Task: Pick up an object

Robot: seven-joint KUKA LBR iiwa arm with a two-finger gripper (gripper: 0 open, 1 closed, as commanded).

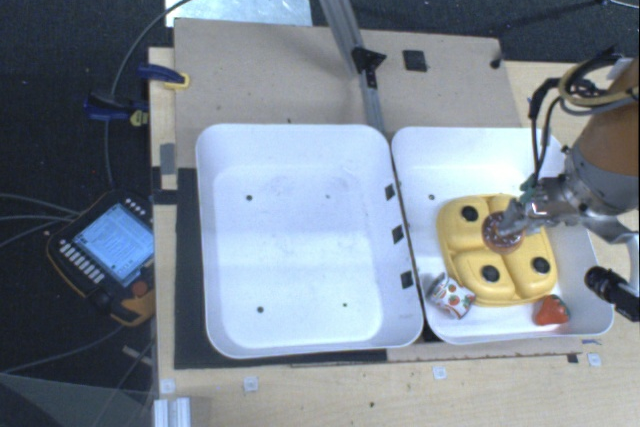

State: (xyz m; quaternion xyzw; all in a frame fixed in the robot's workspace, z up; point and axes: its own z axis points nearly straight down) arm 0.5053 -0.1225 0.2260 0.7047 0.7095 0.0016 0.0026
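"Yellow plastic! What is that big bumpy yellow toy [496,261]?"

"It lies in the right bin [470,147]. The gripper [503,229] is right on top of it, because a grab has to start from above."

"Is it holding it?"

"I cannot tell. The tip hides how it stands."

"What else is near?"

"A small spotted thing [451,295] just beside the yellow toy, and a red bit [549,312] at its other corner."

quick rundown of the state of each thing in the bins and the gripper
yellow block: lying flat in the right bin, under the gripper
gripper: low over the yellow block
small patterned item: lying beside the block
red item: resting in the bin's near corner
left bin: sitting level
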